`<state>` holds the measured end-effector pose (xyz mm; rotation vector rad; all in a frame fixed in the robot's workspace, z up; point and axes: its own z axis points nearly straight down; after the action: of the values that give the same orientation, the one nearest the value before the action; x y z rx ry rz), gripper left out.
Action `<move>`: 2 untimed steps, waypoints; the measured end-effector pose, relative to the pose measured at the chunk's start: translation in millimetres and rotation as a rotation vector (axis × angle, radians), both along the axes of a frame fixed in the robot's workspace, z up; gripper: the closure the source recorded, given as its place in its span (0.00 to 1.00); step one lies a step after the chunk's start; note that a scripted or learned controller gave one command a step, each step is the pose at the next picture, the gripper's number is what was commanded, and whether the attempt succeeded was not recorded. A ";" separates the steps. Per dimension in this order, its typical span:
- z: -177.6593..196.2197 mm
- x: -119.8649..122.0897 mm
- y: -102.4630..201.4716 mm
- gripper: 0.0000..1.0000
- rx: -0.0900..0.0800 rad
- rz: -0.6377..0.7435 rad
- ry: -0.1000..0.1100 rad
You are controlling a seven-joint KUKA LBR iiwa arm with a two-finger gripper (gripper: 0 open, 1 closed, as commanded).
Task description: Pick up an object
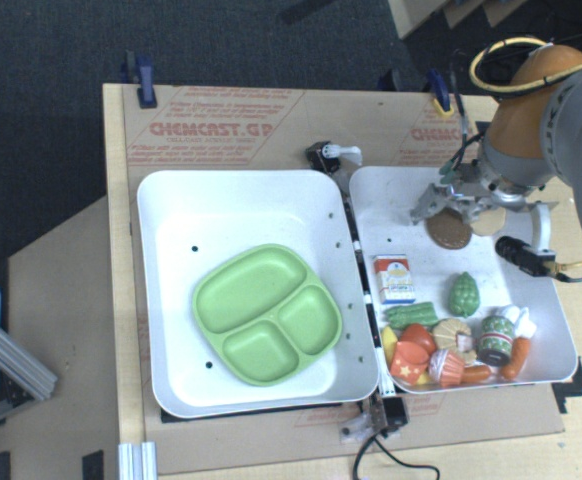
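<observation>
Your bench (221, 128) sits on dark carpet (51, 48). The claw (449, 204) hovers just above a brown disc (449, 231); its spread can't be told.

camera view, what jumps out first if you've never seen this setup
The pale green divided plate lies alone in the left white bin, the largest patch of colour. In the right bin, a bright heap of toy food crowds the near end. At that bin's far end the grey and orange arm reaches in, its gripper low over a brown round piece.
</observation>
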<state>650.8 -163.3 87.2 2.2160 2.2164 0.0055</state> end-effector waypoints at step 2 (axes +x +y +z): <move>1.3 -19.0 16.5 0.00 0.000 0.000 0.001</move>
<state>631.8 -146.8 88.4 2.2166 2.2175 0.0048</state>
